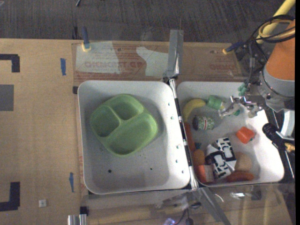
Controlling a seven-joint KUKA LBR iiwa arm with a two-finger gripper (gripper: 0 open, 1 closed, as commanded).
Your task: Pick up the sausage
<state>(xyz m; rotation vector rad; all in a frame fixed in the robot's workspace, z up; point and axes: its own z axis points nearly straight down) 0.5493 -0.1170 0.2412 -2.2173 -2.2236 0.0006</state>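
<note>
The sausage (240, 176) lies at the near edge of the right bin (276, 170), touching a black-and-white patterned block (224, 156) on its left and a tan roll (243, 162) just behind it, while the pincer (233, 106) hangs over the far part of that bin with its fingers apart and nothing between them. The likely trouble is crowding: a finger could land on the block or the bin wall, or the sausage could slip out sideways
</note>
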